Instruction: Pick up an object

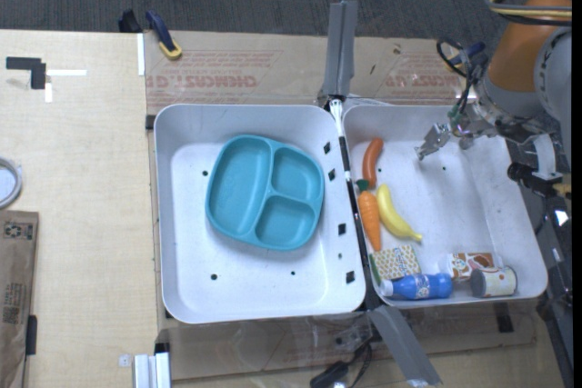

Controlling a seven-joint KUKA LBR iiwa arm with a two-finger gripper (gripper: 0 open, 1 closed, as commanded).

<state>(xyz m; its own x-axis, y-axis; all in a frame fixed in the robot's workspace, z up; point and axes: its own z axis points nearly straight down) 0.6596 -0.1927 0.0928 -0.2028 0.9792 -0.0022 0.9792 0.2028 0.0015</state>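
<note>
The right bin [473, 204] holds two carrots: one [372, 160] near its back left and another [368, 220] just in front of it. A yellow banana [395, 213] lies beside them. Along the front wall are a patterned packet [395, 263], a blue bottle [417, 287] on its side and a brown-and-white can [482, 273]. My gripper [435, 141] hovers over the bin's back right part, apart from all the objects, with nothing between its fingers, which look open.
The left bin [182, 223] holds a blue divided plate [265, 192]. A grey post [341, 50] rises behind the join of the two bins. A blue-and-yellow clamp [162, 35] sits at the bench's back left. A tape roll [7, 184] lies at the left edge.
</note>
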